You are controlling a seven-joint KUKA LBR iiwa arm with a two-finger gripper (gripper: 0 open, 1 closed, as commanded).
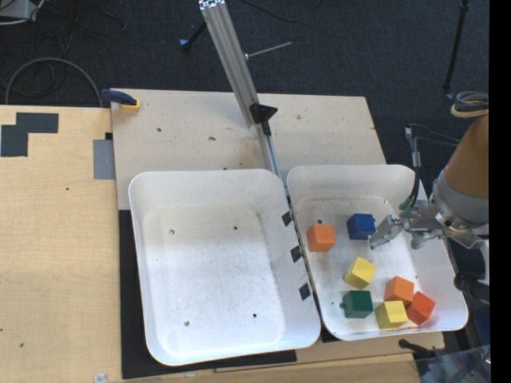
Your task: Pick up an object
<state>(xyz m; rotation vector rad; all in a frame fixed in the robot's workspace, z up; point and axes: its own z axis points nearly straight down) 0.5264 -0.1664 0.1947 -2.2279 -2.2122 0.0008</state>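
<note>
Tool [389, 231] low in right white bin [351, 178] | grip state unreadable, cannot tell | small blue wooden cube [361, 226] just left of tip, nearest

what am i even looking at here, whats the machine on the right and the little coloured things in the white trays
This is one camera fixed above a bench, looking down at a slant. The grey arm with an orange band reaching in from the right is a robot; its metal two-finger tool hangs over the right shallow white bin, just right of a small blue cube. Nothing shows between its fingers, so it holds nothing. That bin also holds an orange cube, a yellow cube, a dark green cube, and a cluster at the lower right: another orange cube, a second yellow cube and a red-orange cube. The left shallow white bin sits beside it.
</note>
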